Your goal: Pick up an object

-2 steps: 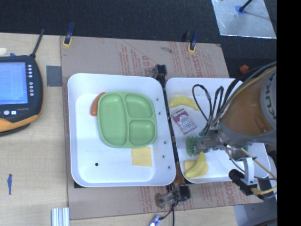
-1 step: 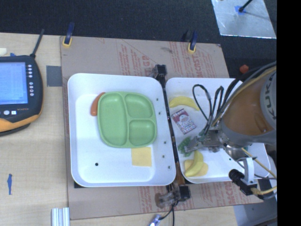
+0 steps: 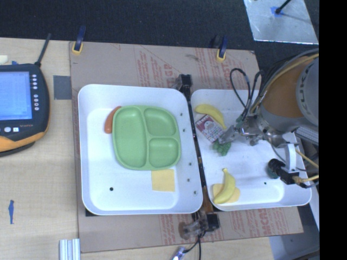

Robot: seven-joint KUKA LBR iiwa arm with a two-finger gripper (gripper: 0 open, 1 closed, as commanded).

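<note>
Two white bins sat side by side on the counter. Left bin first: a green divided plate, a bit of orange-red something poking out from under its left edge, and a flat yellow square just below it. All low, flat stuff, awkward to pinch from above.

Over to the right bin: a banana up top, a red-and-white packet touching it, a small green leafy thing just below, and a 2nd banana near the front wall.

The tool was down w/ its tip right at the green thing; open or clenched, couldn't tell, too blurred. Green piece looked the likely target, prob. light, soft, squashy, best taken across its middle. Bananas: light, smooth, curved, might roll; grip mid-body across the narrow width.
</note>
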